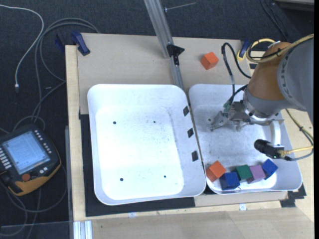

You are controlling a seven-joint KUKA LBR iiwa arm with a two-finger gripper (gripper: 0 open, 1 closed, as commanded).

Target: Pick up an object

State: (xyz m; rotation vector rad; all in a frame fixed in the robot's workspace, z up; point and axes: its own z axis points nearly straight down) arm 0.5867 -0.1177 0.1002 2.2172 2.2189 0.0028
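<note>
The blocks sit in a row at the near edge of the right bin (284,183) — orange block (216,170), blue block (230,180), green block (243,172). The jaws (227,118) hang farther back over bare bin floor; I cannot tell their state. Go down straight on one block, not two. Another orange cube (210,60) lies on the table (124,59) beyond — dark floor all around.

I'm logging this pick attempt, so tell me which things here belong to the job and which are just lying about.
Job: end effector; right bin; in it, orange block, two blue blocks, green block, purple block.

Lying about: left bin; orange cube on the bench; pendant; cables.
</note>
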